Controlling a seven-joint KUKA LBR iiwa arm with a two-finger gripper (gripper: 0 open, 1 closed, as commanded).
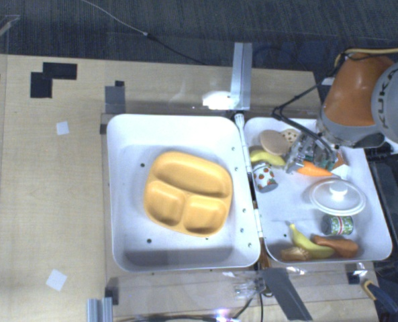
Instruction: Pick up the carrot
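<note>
We find the carrot (314,170) lying flat in the right bin (380,233), near its upper middle, with a white lidded pot (337,197) just below it and a small banana (267,157) to its left; the clutter likely forces a steep approach from the right. The left bin (125,180) bears a yellow divided tray (187,192). The gripper (299,158) sits low at the carrot's left end, and we cannot tell whether it is parted or closed, nor whether it touches the carrot.
</note>
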